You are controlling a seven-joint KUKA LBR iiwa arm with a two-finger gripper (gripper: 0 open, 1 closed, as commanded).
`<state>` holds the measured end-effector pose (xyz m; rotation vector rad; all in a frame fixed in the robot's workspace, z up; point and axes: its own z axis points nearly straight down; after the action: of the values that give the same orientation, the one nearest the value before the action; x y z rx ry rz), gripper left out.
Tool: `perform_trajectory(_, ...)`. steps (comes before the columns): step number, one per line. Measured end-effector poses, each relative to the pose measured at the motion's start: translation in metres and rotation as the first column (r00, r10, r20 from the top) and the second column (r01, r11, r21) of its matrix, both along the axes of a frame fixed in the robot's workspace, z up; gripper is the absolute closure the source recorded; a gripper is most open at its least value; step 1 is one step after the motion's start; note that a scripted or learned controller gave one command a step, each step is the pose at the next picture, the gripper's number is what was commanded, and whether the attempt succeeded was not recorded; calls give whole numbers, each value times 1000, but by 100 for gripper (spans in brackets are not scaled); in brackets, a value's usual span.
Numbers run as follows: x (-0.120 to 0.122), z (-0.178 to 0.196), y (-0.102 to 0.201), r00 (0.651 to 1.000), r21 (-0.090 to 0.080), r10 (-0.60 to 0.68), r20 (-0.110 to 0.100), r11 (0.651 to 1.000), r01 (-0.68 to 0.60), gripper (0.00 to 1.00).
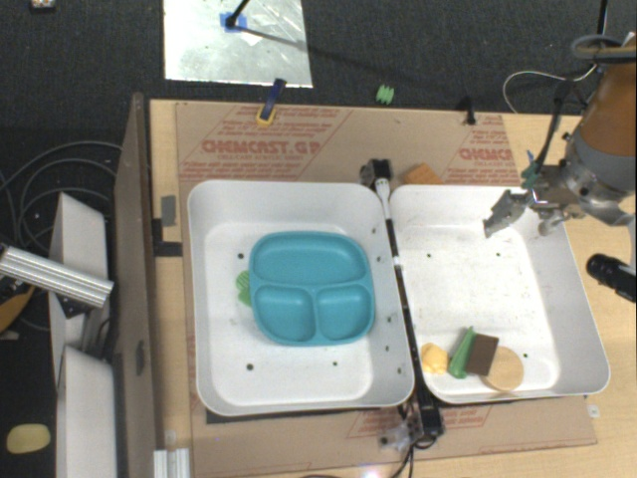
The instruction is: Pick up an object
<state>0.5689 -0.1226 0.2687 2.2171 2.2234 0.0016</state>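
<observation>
My gripper (522,217) hangs over the upper right part of the right bin (468,267), with its two fingers spread and nothing between them. The objects lie well below it, along the right bin's front edge: a yellow piece (433,358), a green stick (461,354), a brown block (484,353) and a tan disc (505,370), all close together. In the left bin (214,267) lies a blue divided tray (311,287), with a small green piece (243,286) peeking out at its left side.
An orange object (423,174) lies on the cardboard just behind the right bin's far left corner. A black divider clamp (378,173) sits between the bins at the back. Cables lie left of the bench.
</observation>
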Motion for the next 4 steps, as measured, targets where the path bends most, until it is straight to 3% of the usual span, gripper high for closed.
perform_trajectory(1,41,-108,-74,1000,-2,-5,0,1000,5,0)
perform_trajectory(2,24,-188,-75,1000,1,-3,-4,1000,3,0)
perform_trajectory(3,91,-177,-80,1000,-2,3,7,1000,-3,0)
perform_trajectory(4,90,-167,-81,1000,-2,4,6,1000,-4,100)
